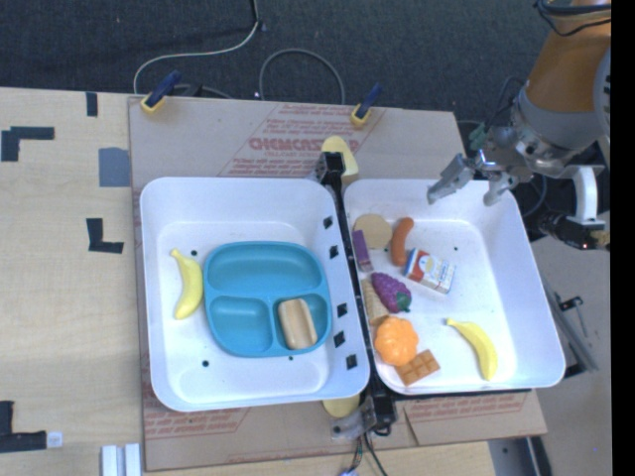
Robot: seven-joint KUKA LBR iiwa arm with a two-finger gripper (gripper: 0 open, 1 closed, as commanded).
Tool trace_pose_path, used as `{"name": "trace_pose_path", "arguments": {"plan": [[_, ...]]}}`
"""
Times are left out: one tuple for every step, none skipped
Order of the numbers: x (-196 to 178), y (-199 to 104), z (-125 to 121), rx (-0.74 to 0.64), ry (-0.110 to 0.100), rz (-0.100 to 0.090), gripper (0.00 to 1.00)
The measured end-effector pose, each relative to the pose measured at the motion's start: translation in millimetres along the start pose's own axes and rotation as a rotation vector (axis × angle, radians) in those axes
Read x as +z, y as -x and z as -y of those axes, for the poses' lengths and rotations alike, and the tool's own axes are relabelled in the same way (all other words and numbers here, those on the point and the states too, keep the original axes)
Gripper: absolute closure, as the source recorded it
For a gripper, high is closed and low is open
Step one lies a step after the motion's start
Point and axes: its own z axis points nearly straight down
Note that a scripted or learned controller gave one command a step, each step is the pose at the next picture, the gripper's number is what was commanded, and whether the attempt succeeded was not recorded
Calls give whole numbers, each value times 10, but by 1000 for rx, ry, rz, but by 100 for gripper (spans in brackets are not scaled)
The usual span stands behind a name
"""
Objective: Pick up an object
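The gripper (473, 186) hangs open and empty over the right bin's (516, 228) far rim; the sausage (401, 240) lies just below-left of it, apart.

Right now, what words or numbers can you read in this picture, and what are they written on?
"CHEMCAST" or something close to it: red print on the brown cardboard sheet under the two bins, blurry, so the spelling is unsure.
More red print runs along the cardboard's front edge, too small to read.
The little carton in the right bin has a red and blue picture, but its words are too small to read.
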Motion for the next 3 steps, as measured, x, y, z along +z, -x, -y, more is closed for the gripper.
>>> {"name": "trace_pose_path", "arguments": {"plan": [[889, -682, -141, -5, -8, -3, 0], [1830, -432, -307, 1, -3, 2, 0], [1676, -445, -316, 0, -2, 1, 100]]}}
